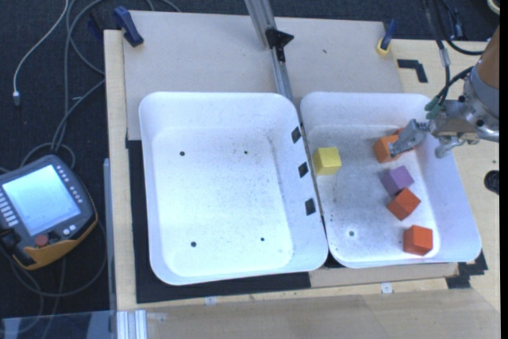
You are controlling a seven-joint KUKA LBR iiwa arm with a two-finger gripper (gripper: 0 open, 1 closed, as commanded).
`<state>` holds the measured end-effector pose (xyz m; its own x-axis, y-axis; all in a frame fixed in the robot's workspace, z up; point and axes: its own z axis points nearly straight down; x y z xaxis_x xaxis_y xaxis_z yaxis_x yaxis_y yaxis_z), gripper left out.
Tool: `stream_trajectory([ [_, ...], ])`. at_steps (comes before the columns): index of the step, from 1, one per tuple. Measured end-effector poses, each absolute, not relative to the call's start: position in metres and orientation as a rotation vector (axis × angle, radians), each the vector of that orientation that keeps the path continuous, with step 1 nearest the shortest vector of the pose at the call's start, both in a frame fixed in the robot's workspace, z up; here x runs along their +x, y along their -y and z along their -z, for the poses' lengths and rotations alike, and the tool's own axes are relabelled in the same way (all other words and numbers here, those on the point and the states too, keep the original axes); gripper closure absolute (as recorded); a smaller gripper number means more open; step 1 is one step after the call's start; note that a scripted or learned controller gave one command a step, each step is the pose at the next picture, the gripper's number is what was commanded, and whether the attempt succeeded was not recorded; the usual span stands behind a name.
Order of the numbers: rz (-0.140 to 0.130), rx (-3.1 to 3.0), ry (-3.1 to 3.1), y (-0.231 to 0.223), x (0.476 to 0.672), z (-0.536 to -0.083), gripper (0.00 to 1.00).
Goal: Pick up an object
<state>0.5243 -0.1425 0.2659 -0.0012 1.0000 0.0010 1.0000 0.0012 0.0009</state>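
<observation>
orange block (385, 148): in the right bin (349, 111), upper right part, touching or just under the gripper's tip on its left side
gripper (406, 139): reaches in from the right, slanted down-left toward that block
key relation: block lies just left of the fingertips, partly covered by them
jaws: cannot tell whether open or closed; the grey metal blurs together
other blocks: yellow block (326, 160) near the bin's left wall; purple block (395, 179), a second orange block (403, 203) and a red-orange block (418, 240) below
hidden: the block's right edge, and whether it sits between the fingers
</observation>
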Motion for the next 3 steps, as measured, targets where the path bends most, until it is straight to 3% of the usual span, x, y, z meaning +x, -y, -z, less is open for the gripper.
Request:
stream_trajectory([
  [1,0.012,-2.232,2.235,0.1661,0.5414,-0.1190,0.00],
  [2,0.015,-2.235,2.238,0.1666,0.5426,-0.1289,1.00],
  [3,0.013,-2.234,2.235,0.1662,0.5420,-0.1275,0.00],
])
